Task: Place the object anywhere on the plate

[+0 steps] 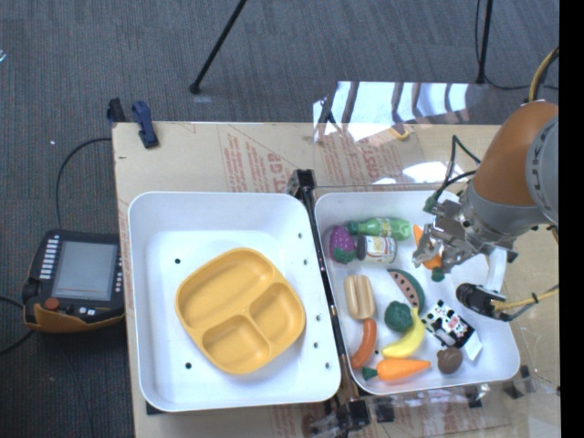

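The worktop (237, 153) carries two shallow white bins side by side; the left bin (146, 245) holds a yellow plate (239, 310) with three compartments, lying tilted near the bin's middle, with nothing on it.

The right bin (504, 336) is crowded with toy food; at its ten o'clock sits a purple bunch of grapes (340, 242), touching a small jar (379, 248), and just above the jar lies a green bottle (383, 227); at the centre left a hot dog (359, 296) lies upright in the view, with a red sausage (363, 341) below it at seven o'clock; a watermelon slice (407, 286) sits at the centre, a dark green broccoli (398, 316) just beneath it, a banana (410, 338) curving under that, and a carrot (401, 369) at six o'clock; a black-and-white carton (450, 325) lies at four o'clock, with a brown lump (448, 360) near it at five o'clock.

The arm comes in from three o'clock, and the gripper (436, 249) hangs low over the right bin's two o'clock corner; something orange (420, 235) shows beside and beneath the fingers, but whether they are clenched on it or released cannot be told from this angle.
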